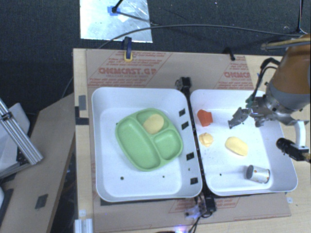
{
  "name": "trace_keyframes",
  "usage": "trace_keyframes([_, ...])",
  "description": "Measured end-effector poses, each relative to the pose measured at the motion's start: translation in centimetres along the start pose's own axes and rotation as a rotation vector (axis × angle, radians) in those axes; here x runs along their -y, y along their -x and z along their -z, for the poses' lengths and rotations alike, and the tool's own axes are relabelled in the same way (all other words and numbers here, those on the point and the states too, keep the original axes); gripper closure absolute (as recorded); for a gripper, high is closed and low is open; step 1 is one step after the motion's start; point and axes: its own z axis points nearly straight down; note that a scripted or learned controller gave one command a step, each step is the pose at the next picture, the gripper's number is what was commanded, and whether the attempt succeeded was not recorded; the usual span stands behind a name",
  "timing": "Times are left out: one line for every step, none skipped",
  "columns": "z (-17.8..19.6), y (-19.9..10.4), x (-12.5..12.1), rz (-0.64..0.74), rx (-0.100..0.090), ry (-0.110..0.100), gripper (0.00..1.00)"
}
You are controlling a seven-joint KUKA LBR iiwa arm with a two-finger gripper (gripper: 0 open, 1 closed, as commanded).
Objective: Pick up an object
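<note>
Arm enters from the right edge, orange band and grey wrist over the far right corner of the right bin (272,181); wrist angled down and leftward, with the claw (239,119) low over the bin's upper middle. Cannot tell from this view whether the claw is released or clenched; nothing is seen between its tips. A black fitting on the arm juts over the bin's right rim, below and right of the claw. Right bin contents, relative to claw: red-orange block (205,117) to its left at about the same height in the view, well apart; small pale yellow lump (206,139) below and left, near the bin's left wall; larger yellow oval piece (236,146) directly below the claw, near but not touching; small metal can (257,174) lying on its side, farther below and slightly right, toward the near right corner. All four rest on the bin floor, separate from one another. Left bin (109,178), well to the claw's left across the black divider clips: a green compartment plate (141,152) sits tilted in the middle, with a yellow rounded piece (154,124) in its upper small compartment; the long compartment and lower small compartment hold nothing visible.
</note>
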Motion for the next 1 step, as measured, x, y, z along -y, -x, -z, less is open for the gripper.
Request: trace_keyframes([0.65,-0.02,-0.29,0.002,0.002,0.013,0.00])
